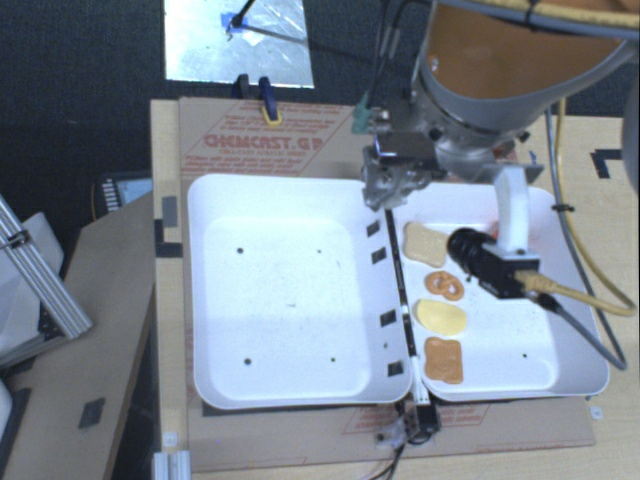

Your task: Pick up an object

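Four food-like pieces lie in a column along the left side of the right bin (520,368): a tan bread slice (424,245), a brown pretzel (445,286), a pale yellow oval chip (441,317) and an orange-brown square slab (444,359). My gripper (388,186) hangs over the far end of the divider between the two bins, just up and left of the bread slice. Nothing shows in its grasp. The arm's orange band and grey wrist cover the right bin's far corner.
The left bin (280,288) sits beside the right one, their rims meeting at a row of black clips (385,288). A black unit (487,261) with a yellow cable juts from the wrist over the right bin. Cardboard lies under both bins.
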Available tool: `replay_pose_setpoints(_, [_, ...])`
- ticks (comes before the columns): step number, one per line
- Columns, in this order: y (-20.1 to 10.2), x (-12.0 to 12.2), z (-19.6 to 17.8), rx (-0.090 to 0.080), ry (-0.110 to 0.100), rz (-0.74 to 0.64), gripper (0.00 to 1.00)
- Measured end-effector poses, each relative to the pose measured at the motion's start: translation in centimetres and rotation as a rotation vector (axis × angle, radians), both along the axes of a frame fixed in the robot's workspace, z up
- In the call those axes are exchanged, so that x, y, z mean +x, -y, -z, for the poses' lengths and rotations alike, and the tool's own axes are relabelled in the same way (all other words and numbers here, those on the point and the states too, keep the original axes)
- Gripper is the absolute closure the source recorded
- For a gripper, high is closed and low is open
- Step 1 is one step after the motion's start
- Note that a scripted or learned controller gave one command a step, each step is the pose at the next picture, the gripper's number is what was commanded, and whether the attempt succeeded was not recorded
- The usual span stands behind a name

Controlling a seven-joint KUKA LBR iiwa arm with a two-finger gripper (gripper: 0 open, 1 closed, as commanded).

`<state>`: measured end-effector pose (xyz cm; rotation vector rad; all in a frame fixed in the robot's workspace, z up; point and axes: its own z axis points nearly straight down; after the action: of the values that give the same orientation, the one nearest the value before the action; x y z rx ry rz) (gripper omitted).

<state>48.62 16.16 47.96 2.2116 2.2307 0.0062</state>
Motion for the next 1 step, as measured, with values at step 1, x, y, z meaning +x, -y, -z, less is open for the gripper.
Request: replay_pose_setpoints(1, [0.26, 0.08, -1.13, 0.000, 0.002, 0.001, 1.00])
